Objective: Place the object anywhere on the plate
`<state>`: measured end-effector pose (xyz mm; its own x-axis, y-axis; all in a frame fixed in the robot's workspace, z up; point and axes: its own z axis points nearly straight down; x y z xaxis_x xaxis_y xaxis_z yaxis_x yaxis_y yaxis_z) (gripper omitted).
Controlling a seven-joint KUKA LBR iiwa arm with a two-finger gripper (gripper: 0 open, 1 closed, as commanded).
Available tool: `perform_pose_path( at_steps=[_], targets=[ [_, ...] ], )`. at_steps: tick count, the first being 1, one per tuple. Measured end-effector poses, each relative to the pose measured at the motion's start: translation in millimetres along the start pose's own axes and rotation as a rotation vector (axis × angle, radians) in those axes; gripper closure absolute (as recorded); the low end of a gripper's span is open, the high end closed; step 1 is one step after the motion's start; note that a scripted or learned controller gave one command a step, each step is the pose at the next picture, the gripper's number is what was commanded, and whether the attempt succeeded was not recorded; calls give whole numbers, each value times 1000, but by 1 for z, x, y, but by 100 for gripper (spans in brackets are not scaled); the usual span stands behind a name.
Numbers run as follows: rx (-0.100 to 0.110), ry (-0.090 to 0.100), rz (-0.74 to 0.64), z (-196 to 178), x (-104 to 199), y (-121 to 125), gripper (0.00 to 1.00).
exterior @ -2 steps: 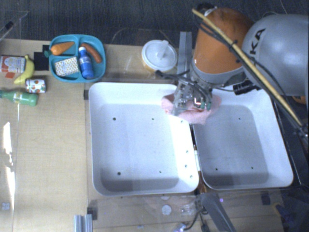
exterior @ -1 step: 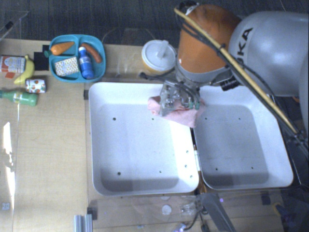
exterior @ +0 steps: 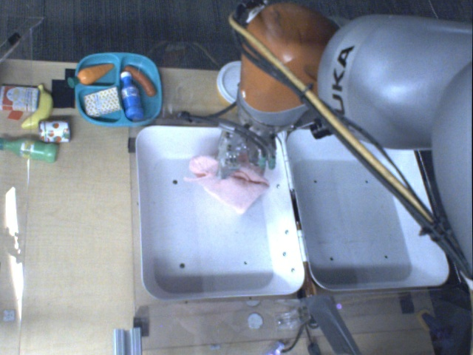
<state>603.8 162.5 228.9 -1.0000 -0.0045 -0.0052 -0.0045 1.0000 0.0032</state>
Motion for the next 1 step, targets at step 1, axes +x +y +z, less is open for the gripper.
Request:
perform_pose_path(
  at_steps=[1],
  targets=[
    [0, 0, 0, 0, 0, 0, 0]
  ],
)
